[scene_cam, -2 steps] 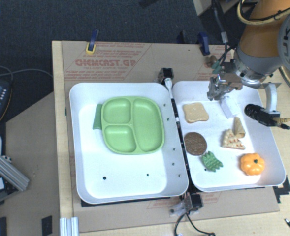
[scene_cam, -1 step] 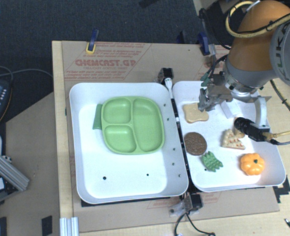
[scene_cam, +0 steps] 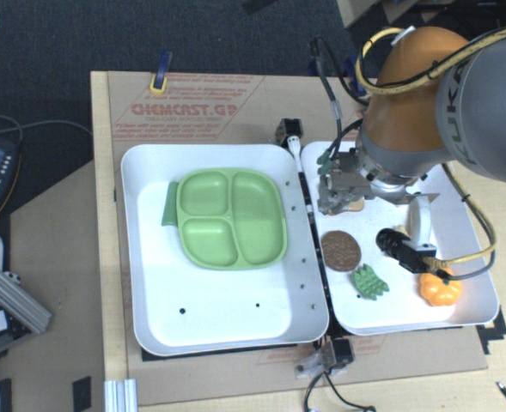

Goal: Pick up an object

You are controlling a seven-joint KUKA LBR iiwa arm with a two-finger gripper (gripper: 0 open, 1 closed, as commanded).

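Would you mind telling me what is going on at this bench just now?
The arm reaches in from the right, with its end effector low over the back left part of the right bin. Just in front of it lie a brown round disc, a small green toy and an orange toy. I cannot see that it holds anything. The left bin holds a green divided plate, well away from the arm.
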